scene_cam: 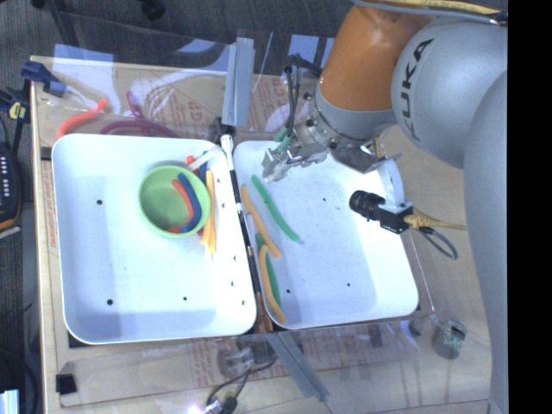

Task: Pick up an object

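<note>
Two white bins sit side by side on the bench in the camera view, the left bin [103, 266] and the right bin [362, 274] touching along their inner walls. The left bin holds a green bowl [164, 198] toward its upper right part, with a red strip and a blue strip curled inside it, and an orange stick [210, 222] lies just beside the bowl against the bin's right wall. In the right bin a long green strip [276, 210] lies at a slant near the upper left, an orange strip [261, 227] runs along the left wall beside it, and a darker green strip [271, 276] with another orange piece [272, 302] lies lower down by the same wall. The arm [431, 67], grey with its orange band, reaches in from the right and upper side. Its gripper [278, 164] hangs over the upper left corner of the right bin, just above the top end of the long green strip; nothing is seen between its fingers, and whether they stand apart or together cannot be told here. A black cylinder [373, 205] with a cable sticks out below the wrist, over the right bin's right part.
</note>
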Controlling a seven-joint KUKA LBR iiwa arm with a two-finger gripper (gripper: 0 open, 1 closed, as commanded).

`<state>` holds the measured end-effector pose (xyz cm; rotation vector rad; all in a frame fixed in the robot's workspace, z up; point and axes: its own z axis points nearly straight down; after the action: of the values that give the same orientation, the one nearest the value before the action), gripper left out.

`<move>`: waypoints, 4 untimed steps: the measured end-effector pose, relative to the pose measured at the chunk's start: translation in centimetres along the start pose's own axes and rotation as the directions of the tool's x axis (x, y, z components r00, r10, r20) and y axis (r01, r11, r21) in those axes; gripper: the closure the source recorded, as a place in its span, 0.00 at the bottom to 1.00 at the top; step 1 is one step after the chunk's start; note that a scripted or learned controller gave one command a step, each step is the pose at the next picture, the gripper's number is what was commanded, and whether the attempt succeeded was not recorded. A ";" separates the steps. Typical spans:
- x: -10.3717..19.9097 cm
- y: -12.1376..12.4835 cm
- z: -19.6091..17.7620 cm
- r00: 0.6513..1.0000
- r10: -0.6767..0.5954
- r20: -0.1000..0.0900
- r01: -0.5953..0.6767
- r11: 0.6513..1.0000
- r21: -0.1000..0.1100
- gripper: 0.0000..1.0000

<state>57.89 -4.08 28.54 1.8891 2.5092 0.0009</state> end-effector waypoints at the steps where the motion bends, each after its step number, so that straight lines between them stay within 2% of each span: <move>1: -6.7 1.3 11.9 0.999 -0.035 -0.002 0.035 0.999 0.006 1.00; 2: -6.7 1.3 11.9 0.999 -0.035 -0.001 0.035 0.999 0.005 0.00; 3: -8.2 0.9 19.0 0.997 -0.075 0.011 0.075 0.997 -0.004 0.00; 4: -7.7 1.1 17.9 0.997 -0.082 0.001 0.082 0.997 -0.003 1.00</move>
<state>61.13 -11.15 10.66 1.7834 2.5825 0.0032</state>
